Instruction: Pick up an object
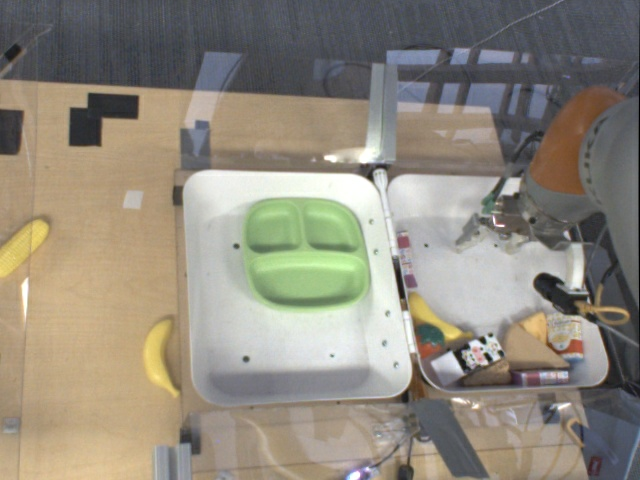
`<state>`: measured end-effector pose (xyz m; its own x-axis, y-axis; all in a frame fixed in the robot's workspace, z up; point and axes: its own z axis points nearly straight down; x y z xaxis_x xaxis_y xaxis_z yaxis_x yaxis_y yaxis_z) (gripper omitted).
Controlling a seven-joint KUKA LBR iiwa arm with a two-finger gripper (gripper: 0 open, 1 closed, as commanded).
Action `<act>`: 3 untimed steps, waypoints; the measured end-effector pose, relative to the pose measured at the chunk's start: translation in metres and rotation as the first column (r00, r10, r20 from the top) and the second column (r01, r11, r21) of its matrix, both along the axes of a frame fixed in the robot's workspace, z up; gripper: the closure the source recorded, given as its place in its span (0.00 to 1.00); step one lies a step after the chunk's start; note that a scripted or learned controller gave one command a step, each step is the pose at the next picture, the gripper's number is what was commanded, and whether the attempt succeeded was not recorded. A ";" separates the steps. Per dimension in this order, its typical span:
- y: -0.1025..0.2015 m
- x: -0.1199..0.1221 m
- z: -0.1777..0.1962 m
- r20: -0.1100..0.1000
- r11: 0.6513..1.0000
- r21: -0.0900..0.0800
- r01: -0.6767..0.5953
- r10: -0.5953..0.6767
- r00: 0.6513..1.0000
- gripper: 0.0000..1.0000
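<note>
Nearest, along the 6 o'clock edge of the right bin (440,208), lay the loose things open to picking. A yellow curved piece (432,316) sat at the 7 o'clock corner with a small red-and-green item (430,340) touching it. Next came a black-and-white box (480,352), a tan wedge (532,346), a small jar (566,334) and a purple marker (538,376) against the near wall. They overlapped, so their edges were hard to separate, and the jar's label was too small to read. A slim pen-like item (404,253) lay along that bin's 9 o'clock wall.

The left bin (215,298) held one green divided plate (305,251). On the bench at its 8 o'clock lay a near banana (160,353), and at 9 o'clock a far banana (22,246).

Farther back, at 1 o'clock in the right bin, the gripper (490,236) hung over bare floor. Its claw was spread and grasping nothing, well apart from the pile at its 6 o'clock.
</note>
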<state>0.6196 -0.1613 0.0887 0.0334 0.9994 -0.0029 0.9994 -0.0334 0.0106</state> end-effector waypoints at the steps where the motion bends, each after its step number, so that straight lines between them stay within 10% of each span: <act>1: 0.054 -0.010 0.000 0.001 0.998 0.004 0.063 -0.063 0.998 0.00; 2: -0.020 0.032 0.007 -0.004 0.992 0.003 0.126 -0.126 0.992 0.00; 3: -0.020 0.032 0.007 -0.004 0.992 0.002 0.125 -0.125 0.992 0.00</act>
